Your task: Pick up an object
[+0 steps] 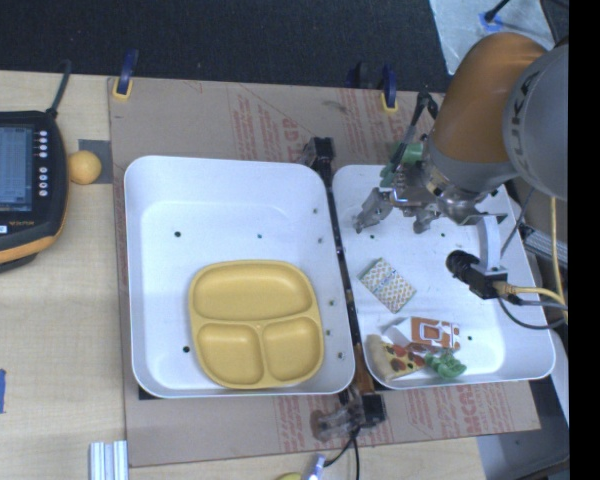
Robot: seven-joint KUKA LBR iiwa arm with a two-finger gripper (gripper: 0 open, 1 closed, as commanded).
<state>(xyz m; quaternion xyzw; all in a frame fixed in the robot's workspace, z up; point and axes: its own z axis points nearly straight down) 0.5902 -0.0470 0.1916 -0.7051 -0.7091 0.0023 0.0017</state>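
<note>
The arm (500, 88) hides the far right corner of the right bin (520, 363) and is itself cut off by the frame's right side. The pile (420, 353) at that bin's near edge is too small and jumbled to identify. Left of the left bin (140, 268), the handheld pendant (15, 188) is cut off by the frame's edge.

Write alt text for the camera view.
A grey and orange robot arm reaches from the right, its open gripper above the right bin, which holds a patterned packet and small toys. The left bin holds a yellow divided tray.
</note>
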